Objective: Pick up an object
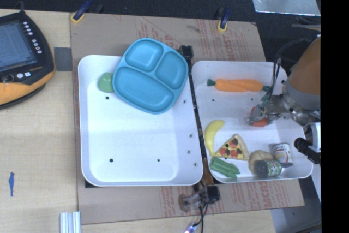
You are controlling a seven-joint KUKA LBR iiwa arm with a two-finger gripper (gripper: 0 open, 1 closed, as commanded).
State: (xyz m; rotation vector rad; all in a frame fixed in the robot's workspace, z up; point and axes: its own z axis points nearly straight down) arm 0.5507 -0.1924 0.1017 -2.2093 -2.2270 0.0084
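Over the right bin: my gripper (263, 113) hangs low near that bin's right side, my grey arm and orange band entering from the right edge.
My fingers: they sit at a small red object (259, 121) lying on the bin floor; the spot is too small and cluttered for me to tell whether they are spread, pressed together or pinching it.
Right bin (202, 76): shallow, white, holding all the toy food.
Carrot (238, 85): orange with a green tip, lying lengthwise near the bin's far wall, just beyond my gripper.
Banana (213, 132): yellow, curved, close to the bin's left wall.
Pizza slice (232, 148): yellow wedge with red dots, just beside the banana, towards the near side.
Green vegetable (224, 167): lying at the near left corner, below the pizza slice.
Can (281, 153): small, with a red and white label; the writing on it is too small to read.
Dark jar (267, 168): lying on its side by the near wall, next to the can and touching a tan lump (257, 157).
Left bin (136, 139): white, with a blue divided plate (151, 75) resting tilted over its far right corner.
Green round piece (106, 82): half tucked under the plate's left edge.
Bench, far left: an orange and grey control pendant (22, 60) with a screen; nothing on it is legible.
Cardboard (240, 41) under the bins: faint red printing, unreadable.
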